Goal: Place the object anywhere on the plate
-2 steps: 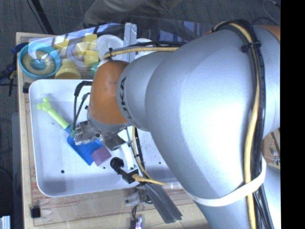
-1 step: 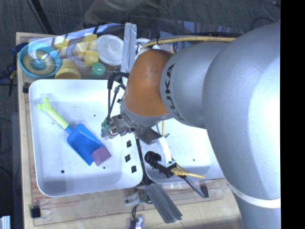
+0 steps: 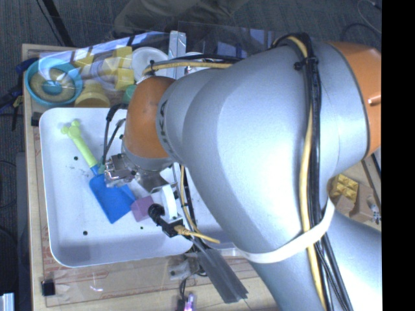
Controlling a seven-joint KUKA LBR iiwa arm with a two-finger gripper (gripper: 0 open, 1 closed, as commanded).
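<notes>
In the left white bin (image 3: 58, 238) lies a tool with a blue flat blade (image 3: 109, 199) and a pale yellow-green handle (image 3: 80, 144) pointing to the far left corner. My gripper (image 3: 120, 172) hangs just over the joint between handle and blade, below the orange wrist band (image 3: 146, 128). A small lilac block (image 3: 141, 207) sits beside the blade's right edge, close under the gripper's body. The arm's grey bulk hides the right bin and most of the bench behind it.
Beyond the bin's far edge, a light blue bowl (image 3: 45, 86) and several yellow toy pieces (image 3: 107, 70) are piled, with a white round dish (image 3: 150, 58) next to them. Cables (image 3: 185, 229) hang from the wrist over the bin's near right corner.
</notes>
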